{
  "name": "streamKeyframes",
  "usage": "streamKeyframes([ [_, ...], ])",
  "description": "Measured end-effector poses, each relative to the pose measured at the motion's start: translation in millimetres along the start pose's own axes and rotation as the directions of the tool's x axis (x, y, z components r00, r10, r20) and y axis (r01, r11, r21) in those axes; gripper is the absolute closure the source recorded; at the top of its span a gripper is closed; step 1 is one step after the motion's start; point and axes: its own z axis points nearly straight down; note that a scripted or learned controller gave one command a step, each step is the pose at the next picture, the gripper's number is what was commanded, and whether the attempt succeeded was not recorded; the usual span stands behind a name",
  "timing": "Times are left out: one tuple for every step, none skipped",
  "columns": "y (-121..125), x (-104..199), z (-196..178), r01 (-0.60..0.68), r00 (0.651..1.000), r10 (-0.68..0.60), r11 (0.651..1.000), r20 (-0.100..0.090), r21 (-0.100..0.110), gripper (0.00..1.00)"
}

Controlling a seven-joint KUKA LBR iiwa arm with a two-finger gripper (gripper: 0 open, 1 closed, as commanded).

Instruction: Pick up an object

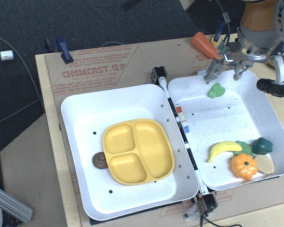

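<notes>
The pincer [225, 70] hangs over the far edge of the right bin [268, 119], its two fingers spread wide with nothing between them. A small green object [216, 91] lies in that bin just beside and below the fingertips. Near the bin's front corner sit a banana [222, 150], an orange fruit [244, 166] and a dark green vegetable [262, 145]. The left bin [79, 114] holds a yellow divided plate [137, 151].

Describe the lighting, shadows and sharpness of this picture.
Camera view: even, soft light; faint shadows under the yellow plate and banana; the white bins look bright without harsh glare; the claw and the arm above it look slightly soft.
</notes>
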Motion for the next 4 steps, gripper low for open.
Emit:
streamKeyframes([
  [-1, 26, 37, 0.000, 1.000, 0.000, 1.000, 0.000, 0.002, 0.00],
  [-96, -6, 77, -0.003, 1.000, 0.003, 1.000, 0.002, 0.001, 0.00],
  [-16, 27, 38, 0.000, 1.000, 0.000, 1.000, 0.001, -0.003, 0.00],
  [-1, -20, 90, -0.002, 1.000, 0.002, 1.000, 0.003, -0.001, 0.00],
])
